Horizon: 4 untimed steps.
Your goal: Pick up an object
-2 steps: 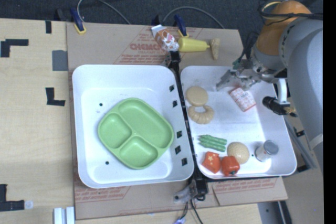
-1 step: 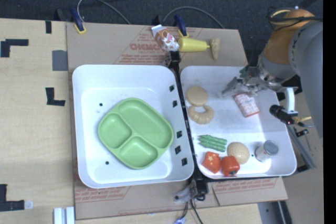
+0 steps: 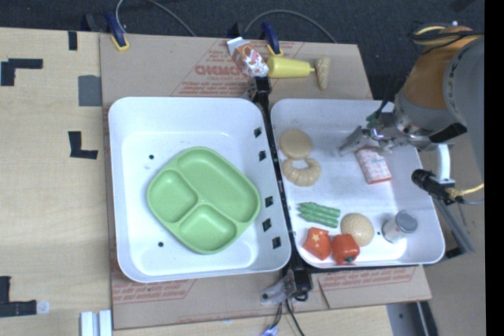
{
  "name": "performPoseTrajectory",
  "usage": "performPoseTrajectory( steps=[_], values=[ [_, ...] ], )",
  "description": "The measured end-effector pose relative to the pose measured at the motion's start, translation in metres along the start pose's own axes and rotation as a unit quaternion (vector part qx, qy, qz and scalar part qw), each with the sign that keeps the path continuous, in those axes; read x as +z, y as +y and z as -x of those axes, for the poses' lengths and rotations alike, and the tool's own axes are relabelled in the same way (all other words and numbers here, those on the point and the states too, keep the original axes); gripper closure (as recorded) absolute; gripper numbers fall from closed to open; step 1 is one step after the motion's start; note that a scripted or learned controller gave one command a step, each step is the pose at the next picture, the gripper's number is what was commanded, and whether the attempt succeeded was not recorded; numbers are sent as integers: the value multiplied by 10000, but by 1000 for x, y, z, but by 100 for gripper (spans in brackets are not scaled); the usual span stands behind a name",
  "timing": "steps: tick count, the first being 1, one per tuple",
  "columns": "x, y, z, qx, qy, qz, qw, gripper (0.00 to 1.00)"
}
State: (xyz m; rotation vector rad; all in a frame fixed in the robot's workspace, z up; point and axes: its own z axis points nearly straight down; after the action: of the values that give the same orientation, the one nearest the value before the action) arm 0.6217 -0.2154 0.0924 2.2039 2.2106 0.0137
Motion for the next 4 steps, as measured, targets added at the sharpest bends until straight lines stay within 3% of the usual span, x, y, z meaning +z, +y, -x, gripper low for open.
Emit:
performPoseTrajectory(
  steps=[1, 2, 3, 4],
  values=[
    [0, -26, 8, -3, 6, 3, 10000, 0],
    [-52, -59, 8, 9, 40, -102, 9999, 0],
    [-81, -97, 8, 11, 42, -105, 9999, 0],
    [2, -54, 8, 7, 24, -62, 10000, 0]
  ],
)
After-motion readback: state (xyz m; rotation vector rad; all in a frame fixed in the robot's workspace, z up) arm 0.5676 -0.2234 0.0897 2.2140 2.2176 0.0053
